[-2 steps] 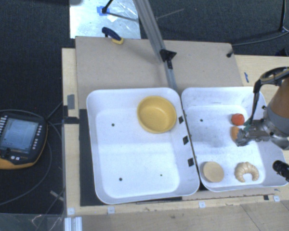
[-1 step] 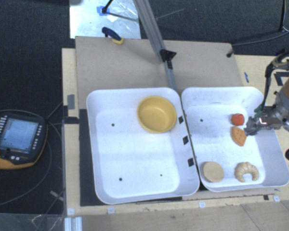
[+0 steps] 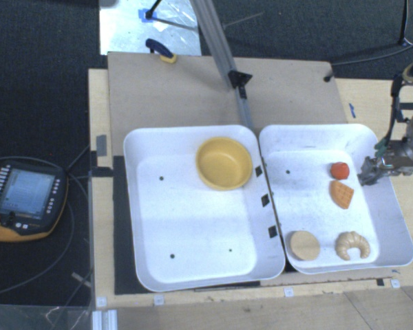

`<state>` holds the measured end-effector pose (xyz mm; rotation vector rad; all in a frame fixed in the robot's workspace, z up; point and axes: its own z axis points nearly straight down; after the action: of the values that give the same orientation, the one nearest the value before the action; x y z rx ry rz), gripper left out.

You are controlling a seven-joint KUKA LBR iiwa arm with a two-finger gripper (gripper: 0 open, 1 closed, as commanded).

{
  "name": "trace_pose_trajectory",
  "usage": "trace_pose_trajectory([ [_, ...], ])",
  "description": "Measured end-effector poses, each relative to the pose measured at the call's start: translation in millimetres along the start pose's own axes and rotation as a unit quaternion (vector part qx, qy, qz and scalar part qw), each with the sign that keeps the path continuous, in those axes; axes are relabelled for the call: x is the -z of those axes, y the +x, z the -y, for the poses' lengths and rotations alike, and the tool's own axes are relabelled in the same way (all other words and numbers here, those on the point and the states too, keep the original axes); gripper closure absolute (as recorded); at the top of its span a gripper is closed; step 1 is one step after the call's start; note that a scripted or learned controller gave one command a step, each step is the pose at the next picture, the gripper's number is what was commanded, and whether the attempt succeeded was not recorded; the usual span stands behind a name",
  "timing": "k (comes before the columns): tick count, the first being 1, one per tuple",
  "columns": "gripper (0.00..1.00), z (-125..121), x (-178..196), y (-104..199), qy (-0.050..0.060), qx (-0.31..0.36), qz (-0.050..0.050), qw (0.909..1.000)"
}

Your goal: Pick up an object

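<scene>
Camera view: tool (image 3: 369,172) over right bin (image 3: 316,139) edge, finger state indiscernible; right bin: tomato (image 3: 339,170), waffle (image 3: 342,195), croissant (image 3: 352,245), round biscuit (image 3: 305,245); left bin (image 3: 158,205): yellow bowl (image 3: 224,163).

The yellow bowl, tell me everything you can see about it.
The yellow bowl is round, shallow and plain, of a matte material that looks like plastic. It stands upright with its open side up, and nothing shows inside it. It sits in the left bin, in the far right corner close to the wall shared with the right bin. Apart from the bin floor, nothing touches it.
</scene>
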<state>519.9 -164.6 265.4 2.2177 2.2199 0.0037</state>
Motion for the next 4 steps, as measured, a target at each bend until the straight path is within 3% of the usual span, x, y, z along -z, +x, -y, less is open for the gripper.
trace_pose_trajectory([
  [2, 1.0, -27.3, -22.2, 98.8, 0.002, 0.001, -0.001, 1.0],
  [4, 1.0, -54.9, -18.6, 192.3, 0.002, 0.001, -0.001, 1.0],
])
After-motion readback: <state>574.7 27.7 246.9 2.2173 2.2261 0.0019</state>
